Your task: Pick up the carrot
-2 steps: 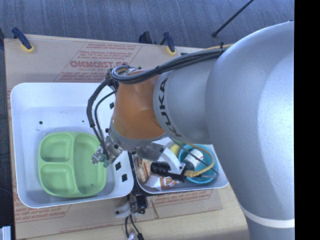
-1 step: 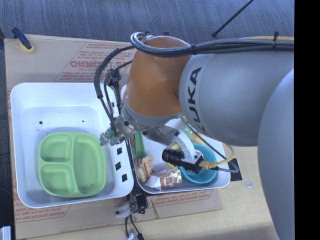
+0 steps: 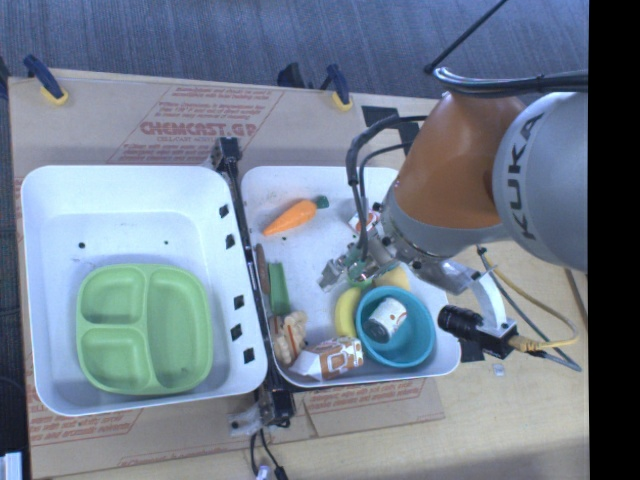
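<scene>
- Carrot (image 3: 291,217): I log it in the right bin (image 3: 300,180), in that bin's upper left part, just right of the divider between the two bins. It lies flat on bare white floor, apart from the other items.
- Carrot axis: it runs from lower left to upper right in the frame, orange tip toward the lower left, green stem end toward the upper right.
- Gripper (image 3: 350,263): I see it low over the middle of the right bin, under the grey and orange arm (image 3: 470,173). Whether the jaws are spread or pressed together I cannot tell; nothing is visibly pinched.
- Key relation: the carrot lies up and to the left of the gripper, near but not touching. I judge the coming move to be a shift toward the frame's upper left, jaws set across the carrot's long axis.
- Neighbours: a blue bowl (image 3: 400,343) and a yellow item (image 3: 348,313) sit below the gripper.
- Left bin (image 3: 60,198): holds a green divided plate (image 3: 145,328).
</scene>
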`<state>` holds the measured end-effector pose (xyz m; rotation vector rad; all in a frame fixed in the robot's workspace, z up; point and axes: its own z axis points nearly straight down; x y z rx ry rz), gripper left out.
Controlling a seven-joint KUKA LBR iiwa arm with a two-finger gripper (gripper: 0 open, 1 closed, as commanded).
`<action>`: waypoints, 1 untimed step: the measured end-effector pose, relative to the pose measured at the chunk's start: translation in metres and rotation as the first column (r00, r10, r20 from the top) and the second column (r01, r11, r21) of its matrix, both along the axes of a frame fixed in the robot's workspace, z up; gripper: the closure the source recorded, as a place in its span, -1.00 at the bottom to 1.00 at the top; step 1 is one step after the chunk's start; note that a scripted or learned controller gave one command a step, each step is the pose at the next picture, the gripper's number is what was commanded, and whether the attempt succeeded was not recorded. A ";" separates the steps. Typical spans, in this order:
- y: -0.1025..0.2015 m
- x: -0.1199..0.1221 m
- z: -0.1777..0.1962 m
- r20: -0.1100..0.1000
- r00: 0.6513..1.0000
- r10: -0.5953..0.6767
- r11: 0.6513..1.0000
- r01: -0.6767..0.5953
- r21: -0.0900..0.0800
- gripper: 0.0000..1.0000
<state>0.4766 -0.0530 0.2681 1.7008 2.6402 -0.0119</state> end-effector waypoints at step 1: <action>-0.049 -0.004 -0.129 -0.017 0.999 -0.028 1.000 0.028 0.007 1.00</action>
